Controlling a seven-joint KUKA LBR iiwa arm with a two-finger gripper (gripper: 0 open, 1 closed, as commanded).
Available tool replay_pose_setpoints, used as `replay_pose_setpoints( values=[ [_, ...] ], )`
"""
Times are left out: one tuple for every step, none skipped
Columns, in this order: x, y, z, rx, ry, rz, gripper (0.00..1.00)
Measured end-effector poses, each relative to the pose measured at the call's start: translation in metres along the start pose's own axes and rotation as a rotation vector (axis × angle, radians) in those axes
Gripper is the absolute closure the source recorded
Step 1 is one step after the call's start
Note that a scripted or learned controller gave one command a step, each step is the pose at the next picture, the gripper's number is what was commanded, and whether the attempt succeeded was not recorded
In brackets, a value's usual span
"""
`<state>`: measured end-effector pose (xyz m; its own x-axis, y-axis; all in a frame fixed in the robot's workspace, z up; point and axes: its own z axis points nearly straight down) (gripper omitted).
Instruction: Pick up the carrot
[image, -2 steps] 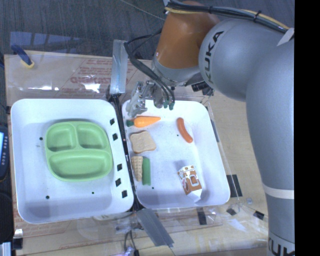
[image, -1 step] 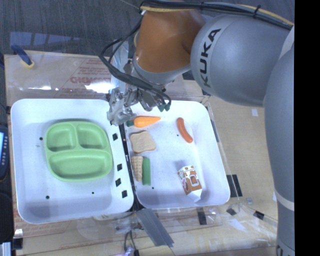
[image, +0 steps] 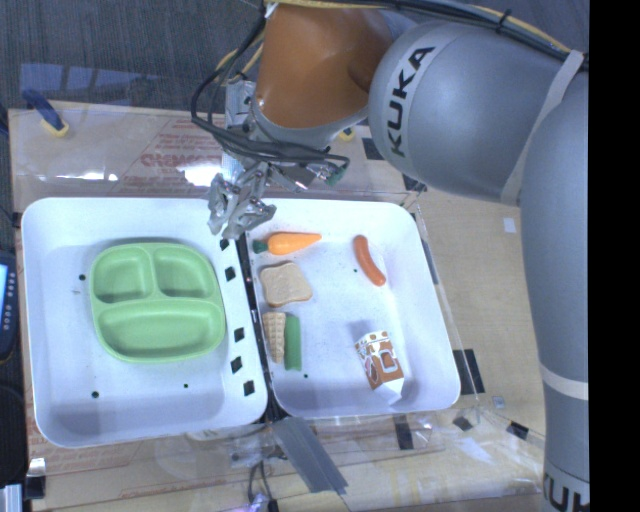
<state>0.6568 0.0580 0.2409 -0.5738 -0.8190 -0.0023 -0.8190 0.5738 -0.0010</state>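
The orange carrot (image: 291, 242) with a small green end lies near the back left corner of the right bin (image: 420, 245), tip pointing right. My gripper (image: 238, 212) hangs above the divider between the two bins, just left of the carrot and slightly behind it. Nothing shows between its fingers. The grey arm with its orange band comes down over the back of the bins.
In the right bin lie a toast slice (image: 285, 284), a corn cob (image: 274, 336) beside a green vegetable stick (image: 293, 342), a sausage (image: 369, 260) and a small printed carton (image: 380, 360). A green divided plate (image: 157, 300) sits in the left bin (image: 45, 330).
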Motion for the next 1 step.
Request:
replay_pose_setpoints(
  values=[
    [-0.0416, 0.0291, -0.0223, 0.000, -0.001, -0.355, 1.00]
  ],
)
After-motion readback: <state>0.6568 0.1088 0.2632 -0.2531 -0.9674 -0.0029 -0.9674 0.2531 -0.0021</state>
